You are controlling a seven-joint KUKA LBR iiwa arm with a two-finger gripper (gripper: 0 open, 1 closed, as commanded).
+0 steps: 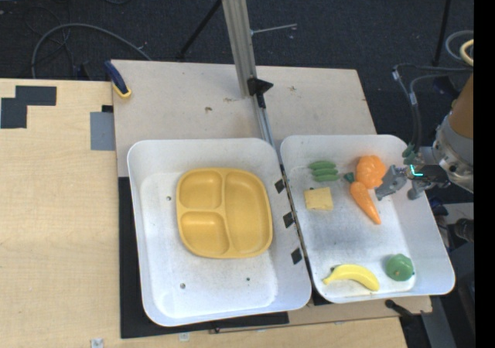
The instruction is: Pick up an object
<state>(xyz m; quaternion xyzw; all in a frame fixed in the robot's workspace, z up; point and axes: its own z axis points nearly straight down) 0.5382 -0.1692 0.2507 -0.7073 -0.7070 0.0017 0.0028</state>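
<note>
Fingers of the gripper (396, 183) stand slightly parted and hold nothing — approach step. Left bin (147, 184): yellow tray (225, 212). Right bin (433, 261): toy foods, carrot (366, 201) nearest the gripper at the right edge — next, descend and close.

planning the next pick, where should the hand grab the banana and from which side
Probably across the middle of the banana, coming straight down from above. It lies flat in the right bin, curved, narrowest across its body, with bare floor on both long sides; the green fruit sits clear of its right end.
</note>
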